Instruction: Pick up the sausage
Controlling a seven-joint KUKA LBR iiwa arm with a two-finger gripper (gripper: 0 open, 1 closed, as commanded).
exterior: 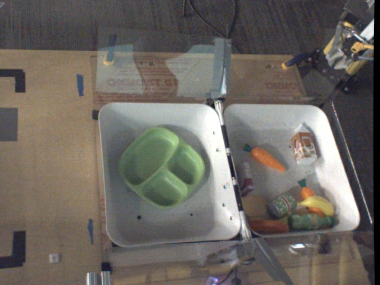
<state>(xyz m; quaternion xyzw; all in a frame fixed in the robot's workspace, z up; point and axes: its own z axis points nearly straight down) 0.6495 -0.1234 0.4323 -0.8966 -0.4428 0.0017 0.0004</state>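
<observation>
The sausage point(270, 225) is a reddish-brown stick lying flat along the front wall of the right bin point(332, 136), near its front left corner. A tan round piece point(255, 205) sits just behind it, and a small can point(283, 205) stands behind its right end. A dark green item point(310, 221) lies to its right, end to end along the same wall.
The right bin also holds an orange carrot point(268, 158), a small carton point(303, 146), a slim bottle point(246, 179) by the divider, a banana point(317, 204) and a small carrot point(306, 192). A green divided plate point(161, 167) lies in the left bin point(119, 123). Clamps and gear point(350, 40) sit at the back right.
</observation>
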